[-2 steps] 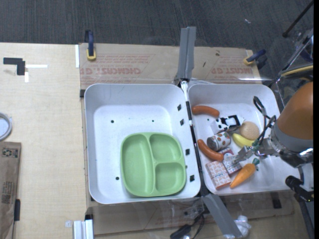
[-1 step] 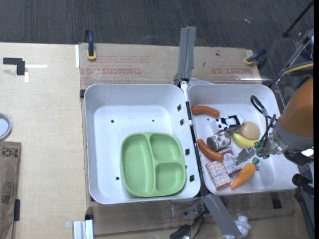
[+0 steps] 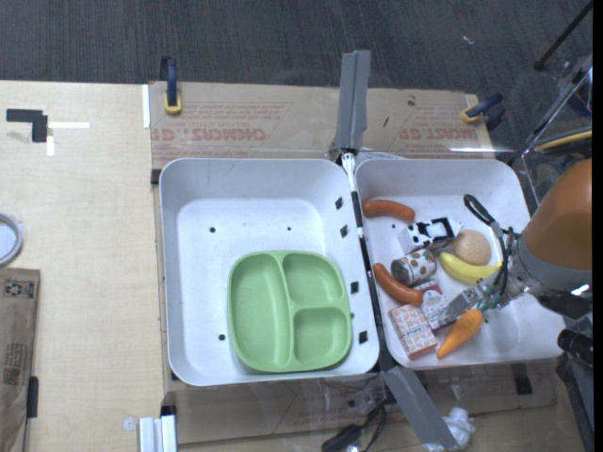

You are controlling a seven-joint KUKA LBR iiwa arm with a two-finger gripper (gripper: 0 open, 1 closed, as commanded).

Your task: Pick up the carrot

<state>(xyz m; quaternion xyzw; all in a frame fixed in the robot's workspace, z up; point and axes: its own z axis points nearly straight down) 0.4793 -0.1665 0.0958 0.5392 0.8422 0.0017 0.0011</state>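
Even, diffuse overhead light is seen across the bench; no single source can be placed. The white bins are rendered bright, near washed out on the rims, with little wall detail kept. Shadows are soft and short: a faint one is cast inside the left bin along its near wall, another beneath the green plate. A mild sheen is noted on the plate's dividers. The dark floor at top is rendered dim and grainy. Overall sharpness is low; small labels are left unreadable. The arm at right is softly blurred.
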